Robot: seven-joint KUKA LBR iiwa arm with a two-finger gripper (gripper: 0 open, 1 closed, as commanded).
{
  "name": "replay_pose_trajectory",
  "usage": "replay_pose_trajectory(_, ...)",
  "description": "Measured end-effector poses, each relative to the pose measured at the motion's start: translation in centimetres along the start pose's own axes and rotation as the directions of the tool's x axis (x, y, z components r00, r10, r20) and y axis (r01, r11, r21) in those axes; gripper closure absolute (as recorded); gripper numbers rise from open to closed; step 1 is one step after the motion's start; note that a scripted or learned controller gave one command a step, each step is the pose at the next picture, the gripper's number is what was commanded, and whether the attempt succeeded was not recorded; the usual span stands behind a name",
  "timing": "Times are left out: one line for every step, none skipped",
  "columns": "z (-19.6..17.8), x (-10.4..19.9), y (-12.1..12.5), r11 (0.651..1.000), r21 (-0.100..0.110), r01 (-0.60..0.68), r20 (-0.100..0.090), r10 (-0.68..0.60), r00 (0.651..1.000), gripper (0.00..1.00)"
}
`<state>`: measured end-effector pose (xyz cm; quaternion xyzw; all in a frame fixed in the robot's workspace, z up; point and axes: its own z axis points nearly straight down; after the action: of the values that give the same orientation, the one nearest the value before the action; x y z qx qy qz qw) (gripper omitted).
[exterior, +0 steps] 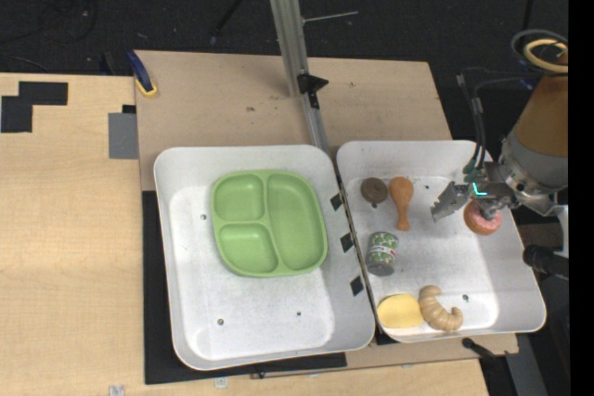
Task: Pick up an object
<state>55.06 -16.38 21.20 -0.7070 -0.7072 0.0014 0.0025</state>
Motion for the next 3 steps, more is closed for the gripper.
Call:
replay_pose_trajectory(-0.1, 0.0, 0.1, 1.000, -0.002, 0.000, 0.000, 0.000, 1.000, 0.00)
replay_pose_trajectory(6.3, -0.3, 0.0, 1.000, 0.003, -0.001, 0.000, 0.001, 1.000, 0.00)
replay_pose_trajectory(10.9, 0.0, 0.4, 1.000, -0.007, -0.003, 0.002, 0.003, 1.000, 0.00)
